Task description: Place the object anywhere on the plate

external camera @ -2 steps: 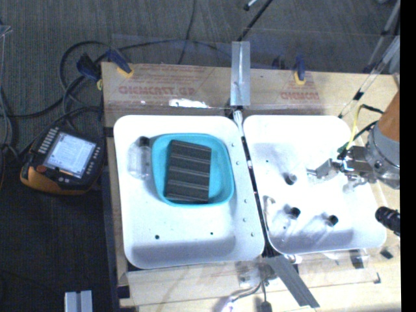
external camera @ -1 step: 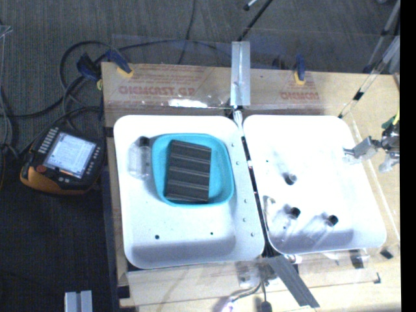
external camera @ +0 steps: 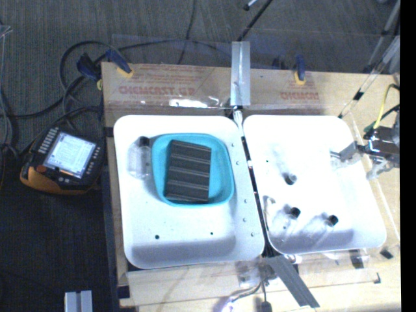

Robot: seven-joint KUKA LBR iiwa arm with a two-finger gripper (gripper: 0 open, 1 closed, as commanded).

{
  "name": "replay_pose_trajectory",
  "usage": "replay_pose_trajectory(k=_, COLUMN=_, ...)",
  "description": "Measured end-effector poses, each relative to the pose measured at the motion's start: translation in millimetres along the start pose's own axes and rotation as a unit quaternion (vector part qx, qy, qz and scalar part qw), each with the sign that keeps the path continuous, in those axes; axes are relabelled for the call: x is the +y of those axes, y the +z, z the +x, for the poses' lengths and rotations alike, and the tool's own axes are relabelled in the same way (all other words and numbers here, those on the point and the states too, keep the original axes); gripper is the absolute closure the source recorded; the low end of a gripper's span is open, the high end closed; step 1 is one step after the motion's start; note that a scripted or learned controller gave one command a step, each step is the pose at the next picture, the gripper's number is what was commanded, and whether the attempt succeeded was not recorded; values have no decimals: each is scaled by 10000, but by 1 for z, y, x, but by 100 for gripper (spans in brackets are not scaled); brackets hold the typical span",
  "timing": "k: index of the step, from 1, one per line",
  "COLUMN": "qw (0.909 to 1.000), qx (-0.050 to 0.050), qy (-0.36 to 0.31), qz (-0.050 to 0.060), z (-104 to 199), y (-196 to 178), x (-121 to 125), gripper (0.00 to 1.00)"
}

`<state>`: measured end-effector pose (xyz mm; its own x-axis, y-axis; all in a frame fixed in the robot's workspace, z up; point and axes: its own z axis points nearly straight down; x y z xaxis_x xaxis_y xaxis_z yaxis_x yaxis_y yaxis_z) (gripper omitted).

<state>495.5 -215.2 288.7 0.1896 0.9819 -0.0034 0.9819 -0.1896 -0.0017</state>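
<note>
Two white bins on the worktop (external camera: 162,86), side by side. What is in the left one?

The left bin (external camera: 182,236) holds a blue plate (external camera: 225,174) in its far half. A dark grey ribbed block (external camera: 188,171) lies flat on the middle of that plate, with blue rim showing all round it.

Anything else in that bin?

One clear little bottle with a black cap (external camera: 140,153). It lies on the white floor just beside the plate's left edge, cap towards the far side.

And the right bin?

The right bin (external camera: 318,132) has three more clear bottles with black caps. One (external camera: 286,174) lies near the middle. The other two (external camera: 289,213) (external camera: 328,221) lie close to the near wall, apart from each other. They are see-through and hard to trace against the white.

Where is the gripper?

The gripper (external camera: 376,149) is at the right rim of the right bin, well apart from the plate and the block. Nothing shows in its grasp. Whether it is apart or together I cannot tell; it is small and blurred there.

What lies around the bins?

A metal bar (external camera: 241,70) stands at the far side, in line with the gap between the bins. Two clamps grip the far edge of the worktop, one at the left (external camera: 119,62) and one further right (external camera: 299,71). On the dark floor to the left lies a handheld screen with an orange edge (external camera: 64,156), and black cables (external camera: 78,77) loop near it.
</note>
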Motion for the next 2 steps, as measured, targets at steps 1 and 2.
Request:
replay_pose_trajectory(k=1, qw=9978, qx=19, qy=662, qz=17, z=35, y=134, x=-19, gripper=0)
replay_pose_trajectory(k=2, qw=9996, qx=7, qy=-284, qz=-4, z=5, y=34, x=-13, gripper=0)
